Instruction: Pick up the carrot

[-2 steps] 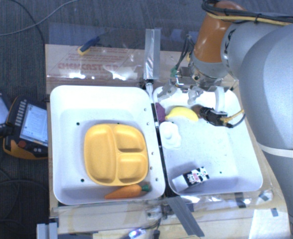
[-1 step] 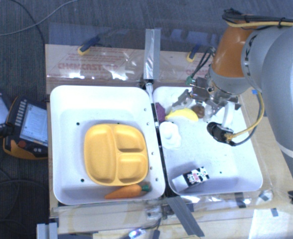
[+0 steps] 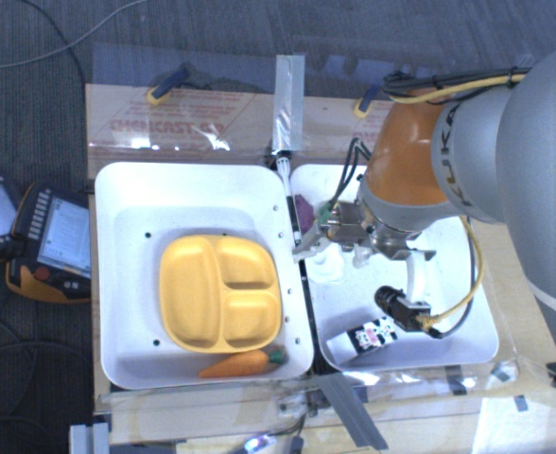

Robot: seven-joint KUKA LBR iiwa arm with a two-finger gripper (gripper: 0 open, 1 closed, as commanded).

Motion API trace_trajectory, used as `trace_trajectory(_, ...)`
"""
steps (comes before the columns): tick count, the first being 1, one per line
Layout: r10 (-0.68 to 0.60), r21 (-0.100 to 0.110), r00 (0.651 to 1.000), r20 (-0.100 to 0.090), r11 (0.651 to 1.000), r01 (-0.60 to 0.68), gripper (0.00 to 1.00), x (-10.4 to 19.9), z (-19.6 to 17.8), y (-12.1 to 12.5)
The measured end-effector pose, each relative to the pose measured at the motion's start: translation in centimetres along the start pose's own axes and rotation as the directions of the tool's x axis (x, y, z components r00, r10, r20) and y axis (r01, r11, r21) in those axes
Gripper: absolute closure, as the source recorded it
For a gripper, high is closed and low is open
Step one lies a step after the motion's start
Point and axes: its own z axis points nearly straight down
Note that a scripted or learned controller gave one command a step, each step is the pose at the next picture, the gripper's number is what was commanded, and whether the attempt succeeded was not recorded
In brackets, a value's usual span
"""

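The big grey arm [image 3: 505, 130] comes in from the right side and bends down over the right bin [image 3: 467, 343]. Its orange band [image 3: 406, 159] sits over the back part of that bin. Below the band, the wrist points down and toward the middle of the counter [image 3: 165, 112]. The gripper [image 3: 339, 230] is low over the left side of the right bin, close to the wall where the two bins meet. The arm hides much of it from above, so I cannot tell how the gripper is set or if it has anything in it.

The carrot [image 3: 240, 364] lies in the left bin [image 3: 127, 206], well apart from the gripper. It rests flat along the front wall of that bin, near the front right corner. Its green end [image 3: 276, 356] points to the right. It lies just beside the front edge of a yellow tray [image 3: 221, 291], which has three parts and sits in the middle of the left bin.

In the right bin, a small black and white thing [image 3: 373, 335] lies near the front. A yellow cable [image 3: 458, 305] loops down from the arm beside it. A bit of something purple [image 3: 302, 206] shows near the back left corner of the right bin.

On the floor, left of the counter, lies a hand controller with a screen [image 3: 56, 244].
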Motion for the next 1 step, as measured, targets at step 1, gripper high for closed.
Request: trace_trajectory(1, -0.303, -0.001, 0.953, 0.001, 0.953, 0.303, 0.00, 5.48, -0.02, -5.00)
